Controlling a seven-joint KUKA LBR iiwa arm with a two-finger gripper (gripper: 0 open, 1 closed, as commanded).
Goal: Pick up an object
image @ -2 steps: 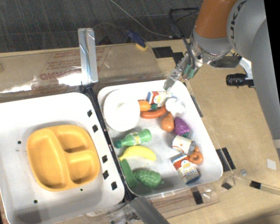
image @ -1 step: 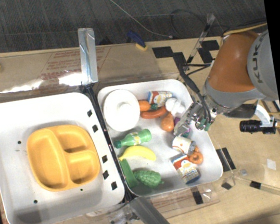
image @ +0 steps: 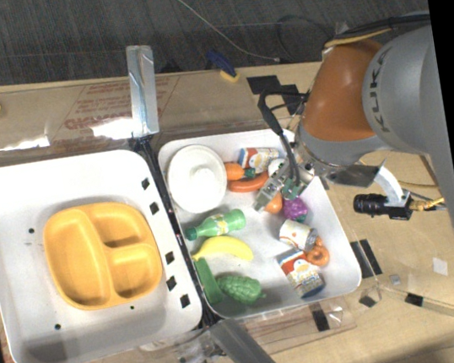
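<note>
Two bins seen. Gripper (image: 282,186) is lowered into right bin (image: 339,240), just right of white bowl (image: 196,177), among small toys; grip state cannot be told. Yellow tray (image: 102,253) is left of bowl.

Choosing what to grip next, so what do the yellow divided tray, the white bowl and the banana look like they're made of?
Yellow tray: apparently moulded plastic, matte, with soft rounded compartment edges and even colour.
White bowl: probably smooth plastic or ceramic; slight sheen on the rim, can't tell which.
Banana: likely a plastic toy, given its uniform yellow and smooth skin among the other toy foods.
</note>
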